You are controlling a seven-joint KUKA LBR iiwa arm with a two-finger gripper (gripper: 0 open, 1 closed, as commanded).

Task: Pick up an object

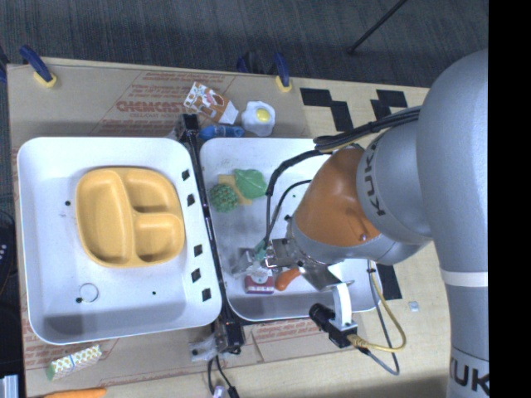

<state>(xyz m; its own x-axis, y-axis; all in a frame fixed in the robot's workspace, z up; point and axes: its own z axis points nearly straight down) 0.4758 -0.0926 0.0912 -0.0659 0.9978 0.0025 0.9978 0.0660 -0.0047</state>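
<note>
Can't tell jaw state: gripper [259,264] sits low in the right bin [249,152], tips buried in metal clutter, wrist housing covering most of it. Just below the tips lies a red-and-white item [259,283]; touching that, twd the arm side, an orange carrot-like piece [286,279]. No object visibly betw the tips, so no hold claimed.

Taking the gripper as landmark: green leafy toy [250,182] and round green item [222,196] lie well above it, near the bin's upper half. Yellow divided tray [129,214] is far left of it, in the left bin [50,305]. Beyond the bin rim, above: small carton [203,99] and a yellow-and-white piece [259,116].

Risks, my read: red/white item & orange piece lie pressed together, so a close could nip both or squeeze one out sideways. Both are near the bin's lower wall; tips may catch it. A flat item may slip.

Hard to read: orange wrist band [332,210] hides the bin's right part; the arm's grey bulk is cut off at frame edge. What the red/white item is — unclear.
</note>
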